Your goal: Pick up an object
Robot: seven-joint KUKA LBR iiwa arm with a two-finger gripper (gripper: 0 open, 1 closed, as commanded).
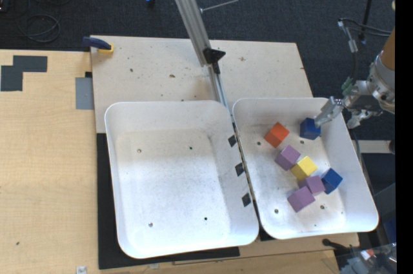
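The end effector (330, 109) is seen at the upper right of the right bin (364, 215), reaching in from the right. A blue cube (310, 129) lies just beside it, down and to the left of the fingertips, near the bin's far wall. Whether the cube is between the fingers cannot be told, nor can it be told whether they are spread or pressed together.

6 other blocks are gathered lower in the same bin: an orange cube (277, 134), 3 purple cubes (288, 156) (315, 184) (301, 198), a yellow cube (304, 167) and a second blue cube (332, 180). All appear matte, flat-faced and squarish, with no long axis. The bins look smooth and shallow; the left bin (129, 227) sits alongside on the pale surface (155, 66).
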